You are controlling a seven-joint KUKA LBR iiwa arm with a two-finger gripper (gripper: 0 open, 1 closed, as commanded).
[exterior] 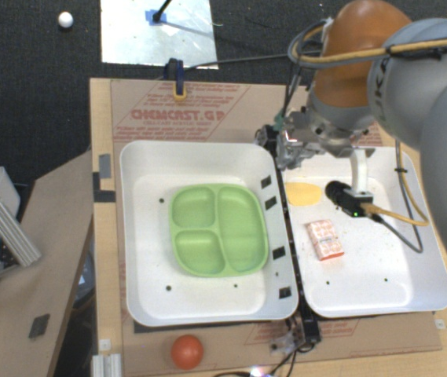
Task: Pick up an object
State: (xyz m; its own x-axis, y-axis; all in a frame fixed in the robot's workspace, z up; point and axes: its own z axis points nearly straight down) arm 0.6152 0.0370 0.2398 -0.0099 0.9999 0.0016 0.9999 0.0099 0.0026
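I see the end effector [285, 149] just behind the flat yellow round piece [302, 194] in the right white bin [412, 289]; spread or pressed together, I cannot tell. A small pink-and-white carton [325, 239] lies just in front of that piece.

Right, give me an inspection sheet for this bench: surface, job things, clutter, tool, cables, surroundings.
surface: left bin and right bin, white, on cardboard.
job's things: green tray in left bin; yellow disc and pink box in right bin.
clutter: orange ball in front of bins; blue clamp behind.
tool: over right bin's far left corner; grip unclear.
cables: loops above the tool.
surroundings: black cloth, silver sheet, white ball, metal rail.
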